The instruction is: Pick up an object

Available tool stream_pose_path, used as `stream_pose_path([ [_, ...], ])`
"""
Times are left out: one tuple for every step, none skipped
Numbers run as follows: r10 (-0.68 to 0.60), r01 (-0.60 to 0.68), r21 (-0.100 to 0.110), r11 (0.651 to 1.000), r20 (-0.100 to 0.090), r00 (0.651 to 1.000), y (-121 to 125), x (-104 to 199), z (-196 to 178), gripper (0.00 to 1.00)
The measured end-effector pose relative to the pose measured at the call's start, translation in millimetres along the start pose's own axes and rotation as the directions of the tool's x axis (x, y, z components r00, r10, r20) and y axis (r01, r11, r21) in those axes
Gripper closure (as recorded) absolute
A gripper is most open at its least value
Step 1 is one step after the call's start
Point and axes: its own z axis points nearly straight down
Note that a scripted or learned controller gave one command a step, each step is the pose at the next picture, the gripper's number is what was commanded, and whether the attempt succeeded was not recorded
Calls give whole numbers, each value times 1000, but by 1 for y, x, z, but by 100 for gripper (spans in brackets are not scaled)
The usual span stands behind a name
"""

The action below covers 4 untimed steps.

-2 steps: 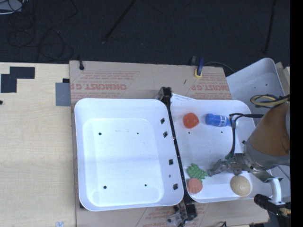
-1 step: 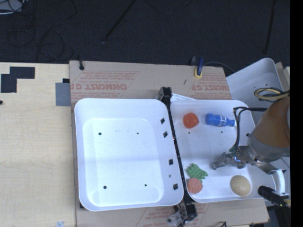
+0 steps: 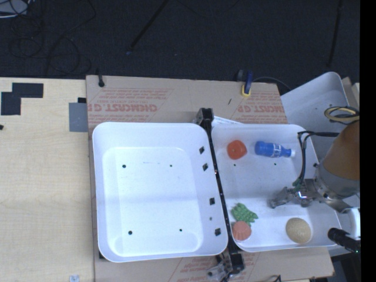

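The right bin holds several objects. An orange-red ball lies at its far left, with a blue bottle on its side just to the right. Near the front left sits a red piece with green leaves. A beige ball rests at the front right. My gripper reaches in from the right and hangs over the bare bin floor, between the blue bottle and the beige ball. It touches none of the objects, and I see nothing held in it.
The left bin stands beside the right one, with a black divider between them. Both rest on cardboard. Cables run along the right bin's right wall by the arm.
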Motion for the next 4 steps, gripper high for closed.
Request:
stream_pose_path([
  [-1,1,0,1000,-2,1000,-24,13,0,0],
  [3,-3,-1,1000,-1,1000,-23,12,-11,100],
  [1,-1,-1,1000,0,1000,-25,0,-42,100],
  [-3,3,-6,1000,1,1000,-25,-1,-109,100],
])
